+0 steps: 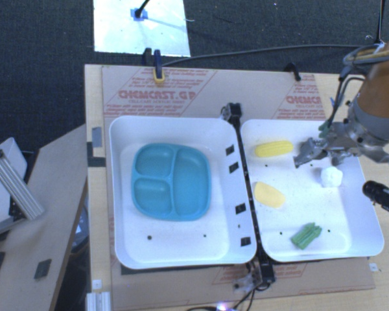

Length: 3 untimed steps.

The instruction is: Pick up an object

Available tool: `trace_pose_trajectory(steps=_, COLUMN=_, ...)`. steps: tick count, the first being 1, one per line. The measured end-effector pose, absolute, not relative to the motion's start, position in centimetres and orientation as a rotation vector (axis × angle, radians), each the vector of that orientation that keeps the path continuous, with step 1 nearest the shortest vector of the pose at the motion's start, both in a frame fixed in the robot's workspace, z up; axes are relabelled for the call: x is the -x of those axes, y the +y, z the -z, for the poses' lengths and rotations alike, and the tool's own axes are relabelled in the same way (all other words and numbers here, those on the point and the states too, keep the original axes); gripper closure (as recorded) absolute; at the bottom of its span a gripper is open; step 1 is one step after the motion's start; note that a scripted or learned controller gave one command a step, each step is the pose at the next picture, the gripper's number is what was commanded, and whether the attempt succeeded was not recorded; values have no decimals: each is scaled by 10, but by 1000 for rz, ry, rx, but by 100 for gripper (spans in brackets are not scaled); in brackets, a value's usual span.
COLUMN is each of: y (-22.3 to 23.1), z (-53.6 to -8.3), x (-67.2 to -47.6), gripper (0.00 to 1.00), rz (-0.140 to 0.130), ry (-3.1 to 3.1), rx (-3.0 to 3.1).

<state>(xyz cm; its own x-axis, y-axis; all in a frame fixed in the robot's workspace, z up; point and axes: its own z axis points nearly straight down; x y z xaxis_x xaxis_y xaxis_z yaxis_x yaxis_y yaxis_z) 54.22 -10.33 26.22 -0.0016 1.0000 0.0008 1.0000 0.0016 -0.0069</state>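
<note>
The right bin [369,235] holds several small items. A yellow corn cob [273,149] lies at its back left. A rounded yellow piece [269,195] sits near the bin's left wall. At the front lies a green object [306,235], and toward the right a small white object [331,176]. My gripper [311,153] hangs low over the back of this bin, just right of the corn cob and up-left of the white object. I see nothing held in it.
The left bin [126,238] holds a blue divided plate [172,181]. A black-clipped divider [241,180] runs between the bins. The arm's grey body [376,118] covers the right bin's back right corner. A black cable [259,50] crosses behind the bench.
</note>
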Motion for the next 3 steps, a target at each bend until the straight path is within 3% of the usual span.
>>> trace_pose_trajectory(steps=1, y=-103, z=-266, x=-544, gripper=0, rz=1, ry=-2226, rx=2218)
trace_pose_trajectory(steps=3, y=-106, z=-149, x=-547, gripper=0, rz=-4, ry=-2220, rx=2218)
